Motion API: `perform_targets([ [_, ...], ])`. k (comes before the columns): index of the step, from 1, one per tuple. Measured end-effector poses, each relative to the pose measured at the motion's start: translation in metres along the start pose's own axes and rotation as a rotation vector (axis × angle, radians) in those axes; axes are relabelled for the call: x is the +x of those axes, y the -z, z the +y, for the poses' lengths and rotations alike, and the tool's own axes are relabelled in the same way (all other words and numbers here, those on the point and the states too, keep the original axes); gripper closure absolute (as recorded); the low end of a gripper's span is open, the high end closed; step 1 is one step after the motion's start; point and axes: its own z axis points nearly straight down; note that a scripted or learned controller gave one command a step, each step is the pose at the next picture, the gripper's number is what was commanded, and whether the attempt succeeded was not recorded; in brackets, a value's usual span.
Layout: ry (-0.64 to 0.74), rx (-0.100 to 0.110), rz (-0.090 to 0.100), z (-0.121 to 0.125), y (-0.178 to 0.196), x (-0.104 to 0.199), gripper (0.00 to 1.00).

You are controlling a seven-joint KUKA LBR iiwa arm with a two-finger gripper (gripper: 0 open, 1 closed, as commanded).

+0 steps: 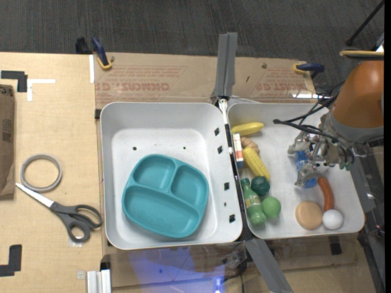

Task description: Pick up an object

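The tool (308,177) hangs low in the right bin (287,112), just left of the red sausage (327,193). I cannot tell its state. It should drop straight and squeeze slowly.

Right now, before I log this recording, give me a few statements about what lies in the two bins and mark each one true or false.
1. The teal divided plate lies in the left bin. True.
2. The corn cob lies in the left bin. False: it lies in the right bin, near the divider.
3. The gripper is over the right bin. True.
4. The scissors lie inside a bin. False: they lie on the bench left of the bins, below the tape roll.
5. The white egg sits beside the tan round piece. True.
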Motion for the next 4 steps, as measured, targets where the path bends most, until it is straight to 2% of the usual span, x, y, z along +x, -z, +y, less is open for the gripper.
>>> perform_targets([
  [1,-0.042,-0.006,0.003,-0.018,-0.001,0.040,0.00],
  [2,-0.040,-0.002,-0.003,-0.018,0.010,0.038,1.00],
  [3,-0.039,-0.003,-0.003,-0.017,0.010,0.038,0.00],
  [4,-0.086,0.000,0.000,0.000,0.000,0.045,0.00],
])
